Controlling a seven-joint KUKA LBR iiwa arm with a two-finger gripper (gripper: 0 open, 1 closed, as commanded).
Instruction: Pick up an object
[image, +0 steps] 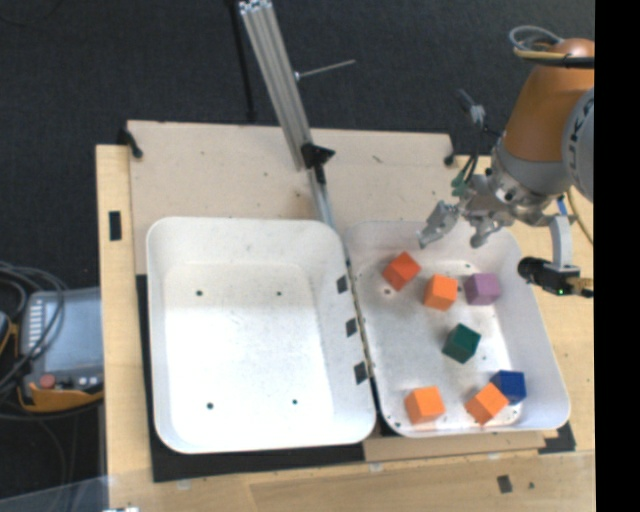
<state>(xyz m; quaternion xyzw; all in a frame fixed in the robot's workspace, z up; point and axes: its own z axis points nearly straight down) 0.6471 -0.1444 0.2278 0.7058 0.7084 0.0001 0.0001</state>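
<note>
Two white bins are seen on the bench; the right bin (540, 330) is scattered with cubes. Above its far rim the gripper (459, 228) is held spread wide, nothing between.

Grey arm with orange band reaching in from right, gripper (459, 226) fingers apparently spread, nothing between them

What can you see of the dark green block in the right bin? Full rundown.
The dark green block is a small cube, matte, plain-coloured, looking like painted wood or foam. It sits on the floor of the right bin, roughly mid-bin, turned at an angle to the bin walls, with its top face and two darker sides showing. Nothing touches it: the orange block and purple block lie above it in view, the blue block below right. The gripper hangs well above it in view, apart, fingers spread, holding nothing.
</note>
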